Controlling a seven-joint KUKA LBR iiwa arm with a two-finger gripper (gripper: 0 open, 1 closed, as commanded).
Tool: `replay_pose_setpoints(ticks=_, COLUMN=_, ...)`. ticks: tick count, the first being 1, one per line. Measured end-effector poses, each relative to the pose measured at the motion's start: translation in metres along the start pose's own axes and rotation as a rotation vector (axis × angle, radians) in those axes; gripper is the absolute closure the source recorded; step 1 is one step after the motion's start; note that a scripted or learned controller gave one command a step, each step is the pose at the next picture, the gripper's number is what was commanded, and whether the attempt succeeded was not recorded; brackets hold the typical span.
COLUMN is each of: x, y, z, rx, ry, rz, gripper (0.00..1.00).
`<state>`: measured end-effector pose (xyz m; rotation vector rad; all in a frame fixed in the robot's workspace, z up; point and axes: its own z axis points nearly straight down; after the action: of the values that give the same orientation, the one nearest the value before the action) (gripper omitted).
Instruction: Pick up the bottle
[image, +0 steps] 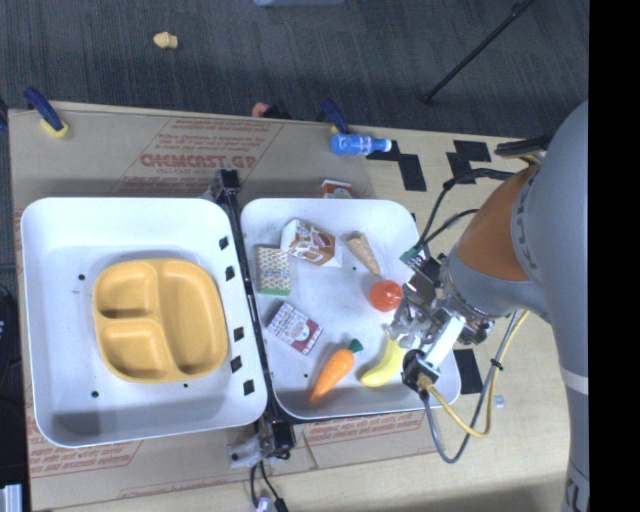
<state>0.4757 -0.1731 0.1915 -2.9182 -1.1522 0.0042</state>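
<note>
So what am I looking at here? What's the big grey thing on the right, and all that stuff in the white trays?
The camera hangs above a bench and looks down at a slant. The grey shape with the orange band is a robot arm; its gripper hangs over the right bin, close to the banana and tomato. I see nothing held in it. That bin also contains a carrot, a cone and small food packets. The left bin holds a yellow divided plate. A small blue bottle lies on the bench beyond the bins.
</note>
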Motion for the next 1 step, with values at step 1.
replay_pose_setpoints(ticks=1, x=0.0151, y=-0.0155, z=-0.0141, rx=0.000, ry=0.000, rz=0.262, gripper=1.00)
